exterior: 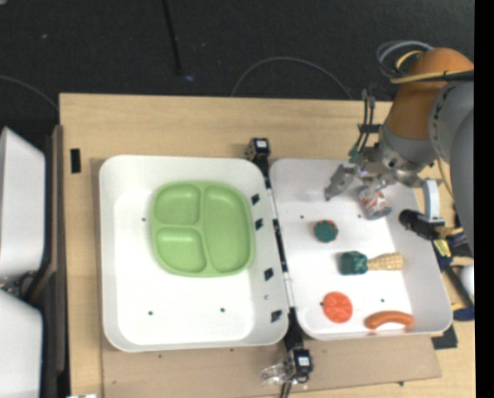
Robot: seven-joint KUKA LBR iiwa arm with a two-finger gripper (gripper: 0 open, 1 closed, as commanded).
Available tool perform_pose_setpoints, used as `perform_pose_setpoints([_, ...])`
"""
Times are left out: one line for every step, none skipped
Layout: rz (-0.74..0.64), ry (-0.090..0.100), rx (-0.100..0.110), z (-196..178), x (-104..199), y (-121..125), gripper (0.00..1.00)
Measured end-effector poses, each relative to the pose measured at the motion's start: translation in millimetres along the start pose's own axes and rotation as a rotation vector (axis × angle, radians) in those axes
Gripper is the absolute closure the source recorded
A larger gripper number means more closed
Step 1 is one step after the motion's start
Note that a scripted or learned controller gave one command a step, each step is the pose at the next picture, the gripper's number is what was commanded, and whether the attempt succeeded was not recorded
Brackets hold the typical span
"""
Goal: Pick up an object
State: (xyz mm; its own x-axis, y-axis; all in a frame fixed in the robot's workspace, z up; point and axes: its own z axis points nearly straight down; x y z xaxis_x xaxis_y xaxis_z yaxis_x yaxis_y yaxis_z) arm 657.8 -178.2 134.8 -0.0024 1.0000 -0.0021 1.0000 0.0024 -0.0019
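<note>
So I'm at the reach-in stage here, nothing grabbed yet as far as I can see. Going by distance from my tool (356,182): its fingers look spread, one grey finger (336,181) sticking out to the side over the white floor of the right-hand bin (307,191), and nothing sits between them. Just beside the tool, tucked under the wrist, is a small silvery thing with red on it (375,202), too blurry to name. I can't tell if the tool touches it.

A bit further out is the little dark green lump (326,231), then the teal piece with a tan cone end (368,263). Farthest in this bin are the orange-red round thing (337,307) and the orange sausage shape (388,320) at the bin's edge. Way off in the other bin (123,305) sits the green divided plate (203,228).

Next move, I reckon: line up over one target, probably that silvery thing, drop, and close squarely.
</note>
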Motion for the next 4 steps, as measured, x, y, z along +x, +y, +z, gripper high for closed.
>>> perform_pose_setpoints([-0.001,-0.002,-0.008,-15.2,-1.2,1.8,1.0])
perform_pose_setpoints([0.0,0.0,-0.01,-80.6,-0.5,3.4,1.0])
perform_pose_setpoints([-0.001,0.001,-0.006,-85.4,-1.3,4.2,1.0])
perform_pose_setpoints([-0.004,0.002,-0.006,-97.7,50.3,11.8,1.0])
